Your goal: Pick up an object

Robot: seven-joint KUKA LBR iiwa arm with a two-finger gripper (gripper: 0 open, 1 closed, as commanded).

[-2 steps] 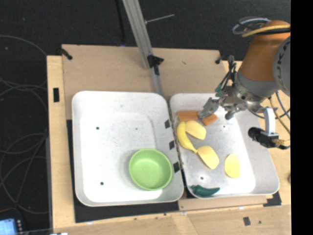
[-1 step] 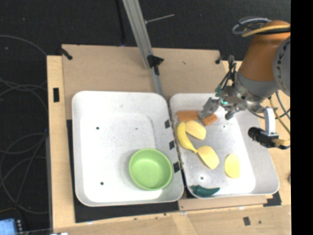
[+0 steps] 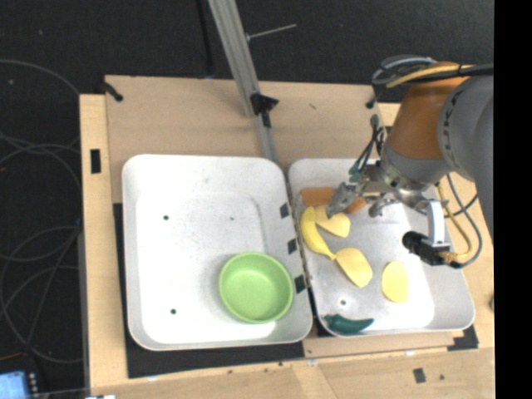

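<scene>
Two white bins on the bench (image 3: 191,115), arm over the right one.
Tool (image 3: 342,199) sits low in the right bin (image 3: 449,306), touching a yellow piece (image 3: 334,224); whether its fingers are apart I cannot tell. Banana (image 3: 312,233), spoon (image 3: 354,265), disc (image 3: 395,282) and a dark green item (image 3: 347,325) lie nearby; a green bowl (image 3: 256,287) sits in the left bin (image 3: 183,198).

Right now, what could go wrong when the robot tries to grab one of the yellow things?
The yellow pieces near the gripper lie bunched and touching, so it might nudge two at once or grab none. They also sit close to the right bin's left wall, which could block a finger. The orange piece beside them might get pushed aside too.
</scene>
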